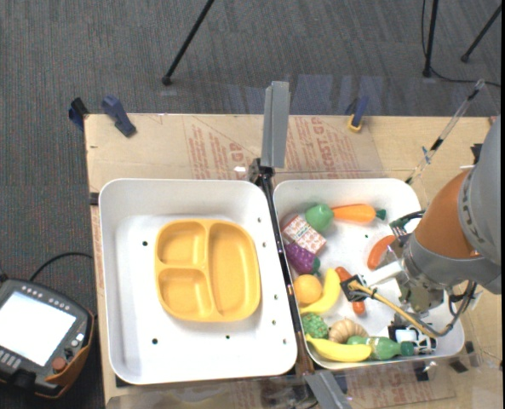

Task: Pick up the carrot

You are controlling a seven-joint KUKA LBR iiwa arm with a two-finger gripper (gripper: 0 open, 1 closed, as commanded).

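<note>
Carrot: lying flat near the top of the right bin, just beside a green toy fruit.
Gripper: lower right of the frame, over the right bin, well apart from the carrot.
Grip: I cannot tell if it is open or closed.
Yellow tray: in the left bin.

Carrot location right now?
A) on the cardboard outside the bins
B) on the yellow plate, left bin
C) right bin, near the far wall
C: the carrot lies in the right bin near its far wall, beside a green fruit.
</note>
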